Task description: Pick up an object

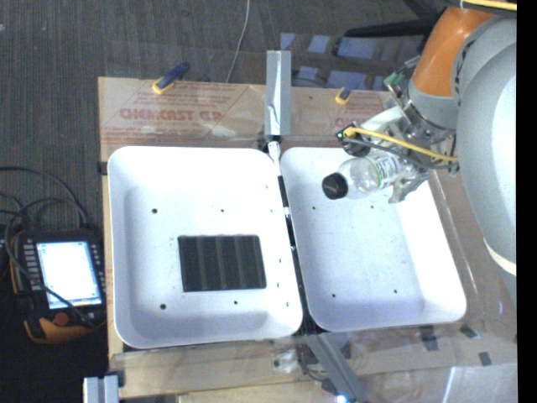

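A clear plastic bottle (pixel 362 175) with a black cap lies sideways in the upper part of the right bin (pixel 386 292), cap pointing left. My gripper (pixel 384 166) comes in from the right and is shut on the bottle's body, one finger above it and one below. The bottle seems to hang slightly above the bin floor. In the left bin (pixel 143 191) a flat black ribbed rectangle (pixel 222 263) lies near the middle, far from the gripper.
A metal post (pixel 278 95) stands behind the seam between the bins. A blue clamp (pixel 170 76) and a yellow clamp (pixel 342 96) hold the cardboard backing. A handheld pendant (pixel 63 275) with a lit screen lies on the floor at left.
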